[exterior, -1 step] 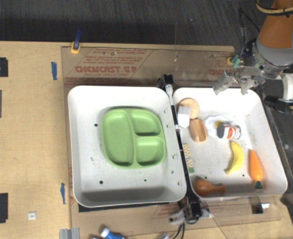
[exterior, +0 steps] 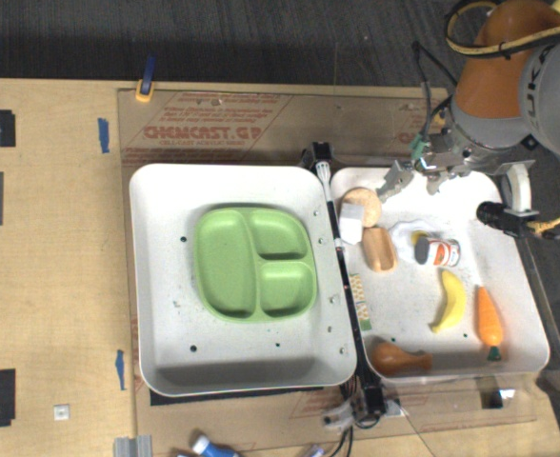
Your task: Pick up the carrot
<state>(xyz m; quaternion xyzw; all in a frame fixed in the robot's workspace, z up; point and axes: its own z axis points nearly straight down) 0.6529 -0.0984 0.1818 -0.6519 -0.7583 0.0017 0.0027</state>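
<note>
Tan bench top (exterior: 51, 284) under two shallow white bins side by side, with a brown printed cardboard sheet (exterior: 261, 127) behind them. Carrot (exterior: 489, 318) in the right bin (exterior: 532, 274), lying near its right wall, green stem end toward the front rim, clear of the gripper. Just beside the carrot to the left, a yellow banana (exterior: 450, 302). Farther back, a small red-and-white can (exterior: 438, 252) on its side, then a tan bread roll (exterior: 378, 249) and a round pale piece with a white block (exterior: 356, 209) by the dividing edge. Brown chicken-leg shape (exterior: 401, 357) at the front rim. Gripper (exterior: 415, 171) above the back edge of that bin, fingers spread narrowly, nothing between them. Green divided plate (exterior: 254, 262) in the left bin (exterior: 161, 274).
</note>
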